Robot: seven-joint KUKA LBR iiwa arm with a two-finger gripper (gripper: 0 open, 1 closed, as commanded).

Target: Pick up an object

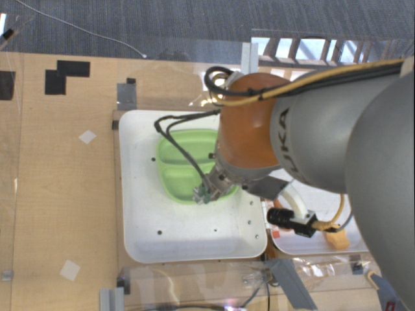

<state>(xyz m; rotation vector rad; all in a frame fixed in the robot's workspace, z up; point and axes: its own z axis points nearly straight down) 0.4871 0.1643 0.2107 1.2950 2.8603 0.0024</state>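
While my arm (311, 135) covers the left bin (142, 193), its gripper (206, 195) meets the green divided plate (178, 167), grip unreadable to me.

A robotics lab, seen from above. A pale wooden bench (58, 193) carries black square markers (67, 75) at ten o'clock and a shallow white bin (139, 232) at the centre. Grey carpet (130, 8) runs along twelve o'clock, crossed by a thin loose wire (71, 23). A large grey industrial arm (350, 135) with an orange band (249, 125) and trailing black cables (178, 144) enters from three o'clock.
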